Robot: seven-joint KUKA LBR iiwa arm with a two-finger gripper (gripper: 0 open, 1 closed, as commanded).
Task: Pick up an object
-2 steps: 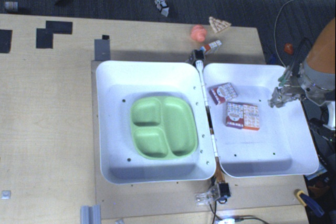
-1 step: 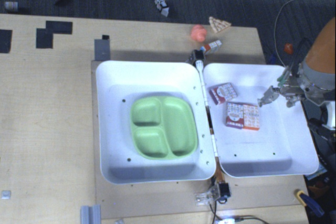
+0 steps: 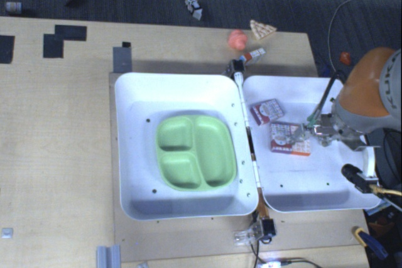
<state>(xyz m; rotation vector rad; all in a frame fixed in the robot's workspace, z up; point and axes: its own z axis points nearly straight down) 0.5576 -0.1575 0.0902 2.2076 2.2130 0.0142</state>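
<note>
Gripper point(image 3: 312, 128) is sitting low over the right bin point(image 3: 314, 194), right at the edge of the bigger of the two little packets point(image 3: 287, 137), and honestly I can't tell how it's set from this angle, it's just a small dark metal cluster under the grey wrist and that fat orange band. Nothing looks lifted, both packets seem flat on the bin floor, so I'd say the pick hasn't really happened yet: the arm is in position next to a target, and the actual grab and lift are still to do. The bigger packet is a flat rectangular thing, white with red print, looks like thin glossy wrapper or card. The second packet point(image 3: 267, 111) is just up and to the left of it, near but apart, similar red and white printing, a bit smaller and tilted. Flat and thin like that, my guess is they'd be awkward to get hold of off a smooth floor. Both bins are shallow white plastic with rounded corners and a slightly shiny finish. The left bin point(image 3: 135, 154) holds a pale green tray point(image 3: 196, 151) with three compartments, smooth moulded plastic, soft rounded shape. Bench point(image 3: 56, 154) underneath is light wood, looks like plywood, matte.
</note>
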